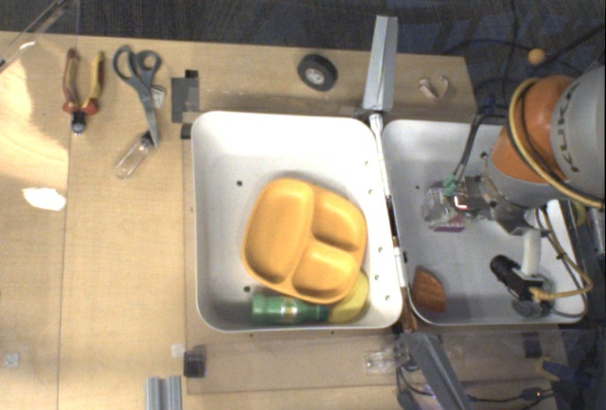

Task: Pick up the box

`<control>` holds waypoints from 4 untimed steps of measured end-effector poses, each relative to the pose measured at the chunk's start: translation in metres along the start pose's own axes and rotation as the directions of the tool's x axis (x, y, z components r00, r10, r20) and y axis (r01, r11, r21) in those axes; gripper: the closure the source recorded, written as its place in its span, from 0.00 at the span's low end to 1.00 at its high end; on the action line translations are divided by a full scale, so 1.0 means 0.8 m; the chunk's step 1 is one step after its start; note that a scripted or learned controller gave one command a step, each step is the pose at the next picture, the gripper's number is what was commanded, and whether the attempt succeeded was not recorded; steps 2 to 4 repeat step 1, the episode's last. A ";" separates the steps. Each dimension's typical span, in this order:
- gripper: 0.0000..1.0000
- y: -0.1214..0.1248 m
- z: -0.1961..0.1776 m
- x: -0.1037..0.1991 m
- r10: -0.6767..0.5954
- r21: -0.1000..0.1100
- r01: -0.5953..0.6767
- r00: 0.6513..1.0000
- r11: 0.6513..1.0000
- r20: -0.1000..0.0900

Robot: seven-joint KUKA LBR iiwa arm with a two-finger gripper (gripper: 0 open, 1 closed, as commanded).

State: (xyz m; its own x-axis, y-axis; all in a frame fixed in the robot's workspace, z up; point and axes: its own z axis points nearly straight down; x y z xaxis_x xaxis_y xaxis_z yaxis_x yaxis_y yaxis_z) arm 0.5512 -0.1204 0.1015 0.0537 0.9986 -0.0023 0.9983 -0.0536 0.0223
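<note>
- In the left bin (213, 238), nearest the camera, one green bottle (276, 308) and one yellow-green fruit-like piece (352, 301) lie under the edge of one yellow sectioned tray (305, 238).
- In the right bin (417, 152), one brown rounded object (429, 289) sits by the near-left corner.
- Farther in, the one box (440, 209) lies left of the right bin's middle. It is small and looks clear, so probably light, stiff, slick and easily cracked; a gentle pinch across its narrow sides seems best.
- The hand (457, 202) sits right at the box; whether it is released or clenched cannot be told.
- On the surface (95, 285) beyond lie one pair of scissors (142, 81), one pair of pliers (80, 88) and one tape roll (317, 72).
</note>
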 end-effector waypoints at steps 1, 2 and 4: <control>1.00 -0.033 -0.156 0.072 0.011 0.015 -0.011 1.000 1.000 -0.002; 1.00 -0.033 -0.156 0.072 0.011 0.015 -0.011 1.000 1.000 -0.002; 1.00 -0.033 -0.156 0.072 0.011 0.015 -0.011 1.000 1.000 -0.002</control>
